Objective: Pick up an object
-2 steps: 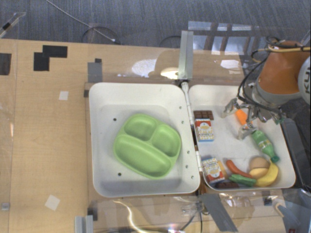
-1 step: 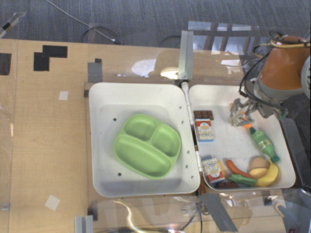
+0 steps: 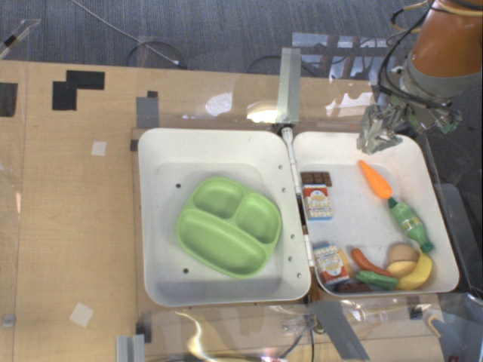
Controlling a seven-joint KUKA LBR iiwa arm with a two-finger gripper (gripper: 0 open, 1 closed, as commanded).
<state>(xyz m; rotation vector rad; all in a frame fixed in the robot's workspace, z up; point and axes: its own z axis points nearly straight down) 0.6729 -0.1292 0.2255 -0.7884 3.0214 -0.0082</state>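
Seen from above at a slant: two shallow white bins side by side on a tan counter (image 3: 68,225). In the left bin (image 3: 155,270), a green divided plate (image 3: 228,225) with three compartments, near the centre. In the right bin (image 3: 438,202), a scatter of toy food. Toward 12 o'clock of that bin, an orange carrot (image 3: 374,179), tilted. Just below it toward 4 o'clock, a green bottle (image 3: 410,224), also tilted. Along the 9 o'clock side by the shared wall, a brown chocolate bar (image 3: 316,179) with a small carton (image 3: 318,202) touching beneath it. Toward 6 o'clock, a second small box (image 3: 330,263), a red sausage (image 3: 367,262), a green pepper-like piece (image 3: 375,280), a tan potato-like piece (image 3: 402,255) and a yellow banana (image 3: 419,271), all bunched close together. At 1 o'clock of the view, a grey arm with an orange band (image 3: 450,40), the gripper (image 3: 377,138) over the right bin's far rim, just above the carrot. Fingers too small and blurred: cannot tell whether released or clenched; nothing visibly between them.
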